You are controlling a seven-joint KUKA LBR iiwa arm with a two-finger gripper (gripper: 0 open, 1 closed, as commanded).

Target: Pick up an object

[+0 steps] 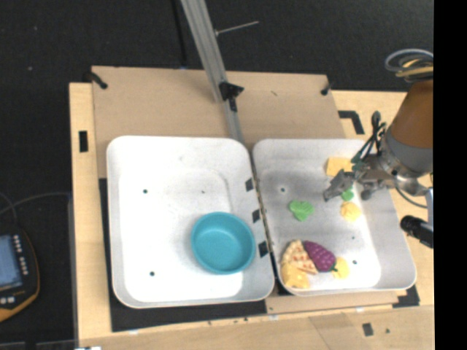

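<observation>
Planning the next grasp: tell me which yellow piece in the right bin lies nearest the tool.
The small yellow piece just below the tool; the other yellow pieces lie farther off.

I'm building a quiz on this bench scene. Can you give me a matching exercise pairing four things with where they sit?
Things:
1. bowl
2. green piece
3. purple piece
4. gripper

Places:
A. near front edge of right bin
B. left bin
C. over right bin, toward its right side
D. middle of right bin

Pairs: 1-B, 2-D, 3-A, 4-C
</observation>
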